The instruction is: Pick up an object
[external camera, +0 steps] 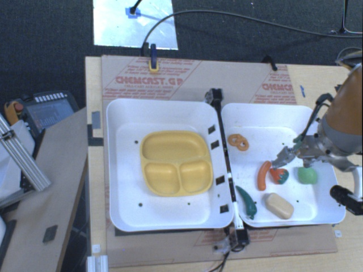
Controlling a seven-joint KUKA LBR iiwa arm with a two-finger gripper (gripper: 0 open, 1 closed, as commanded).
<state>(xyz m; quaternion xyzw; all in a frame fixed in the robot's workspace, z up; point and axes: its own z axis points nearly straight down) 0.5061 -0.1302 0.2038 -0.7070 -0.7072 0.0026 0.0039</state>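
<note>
Right bin, 6 o'clock edge: a tan, loaf-shaped bread roll [279,205] lies near the front wall of the shallow white right-hand bin [266,115]; a dark green, curved pepper-like toy [247,202] lies just beside it at 9 o'clock.
Right bin, centre: an orange-red sausage-shaped toy [262,175] lies upright in the view; touching or just beside it at 3 o'clock sits a small red, strawberry-like toy with a green top [279,176]; a pale green round toy [308,175] lies near, further towards 3 o'clock.
Right bin, 11 o'clock: a small brown pretzel-shaped toy [239,143] lies apart from the rest.
Tool: the grey two-finger gripper [279,163] is low over the red toy; whether its fingers are spread or pressed together, I cannot tell.
Left bin: the shallow white left-hand bin [122,123] bears a yellow plastic tray with 3 compartments [174,162].
Progress: judged not done; all 6 toys rest on the bin floor, nothing lifted. Grasp and lift remain.
</note>
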